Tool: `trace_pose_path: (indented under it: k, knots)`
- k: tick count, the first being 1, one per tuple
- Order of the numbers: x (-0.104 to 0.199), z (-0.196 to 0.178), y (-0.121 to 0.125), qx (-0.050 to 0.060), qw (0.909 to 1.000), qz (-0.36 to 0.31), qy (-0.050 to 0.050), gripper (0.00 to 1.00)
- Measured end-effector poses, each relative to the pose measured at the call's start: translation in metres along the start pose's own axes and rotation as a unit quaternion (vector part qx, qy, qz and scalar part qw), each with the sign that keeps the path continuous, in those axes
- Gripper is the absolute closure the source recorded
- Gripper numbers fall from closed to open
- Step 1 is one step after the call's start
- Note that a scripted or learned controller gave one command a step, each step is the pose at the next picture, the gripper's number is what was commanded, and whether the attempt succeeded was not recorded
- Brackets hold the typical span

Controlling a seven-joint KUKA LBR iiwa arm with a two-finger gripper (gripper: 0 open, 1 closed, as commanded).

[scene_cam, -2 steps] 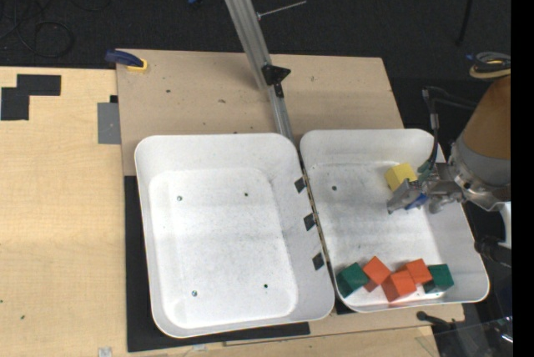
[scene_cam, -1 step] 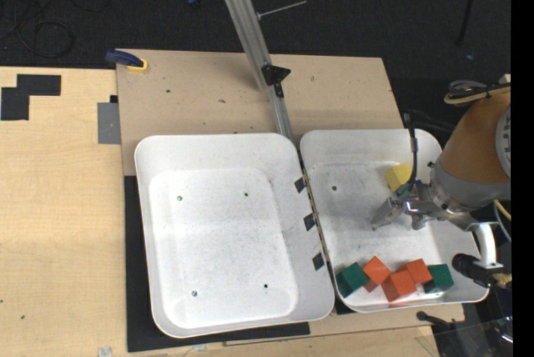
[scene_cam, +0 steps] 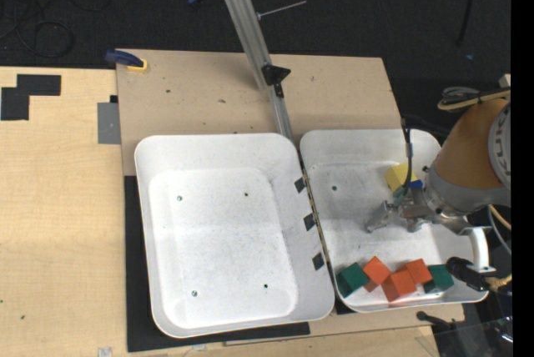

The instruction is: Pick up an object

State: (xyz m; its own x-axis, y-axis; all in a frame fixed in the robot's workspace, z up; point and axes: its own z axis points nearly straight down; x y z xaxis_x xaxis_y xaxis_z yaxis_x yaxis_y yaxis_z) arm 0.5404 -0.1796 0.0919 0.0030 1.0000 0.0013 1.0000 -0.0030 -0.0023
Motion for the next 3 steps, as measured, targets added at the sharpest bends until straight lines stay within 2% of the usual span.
trace_pose_path:
  k: [1,3]
  knots:
    - [-0.001,-0.01,0.0,0.0,1.0,0.003,0.001,1.0]
    - [-0.006,-0.135,-0.001,-0.003,1.0,-0.002,-0.001,1.0]
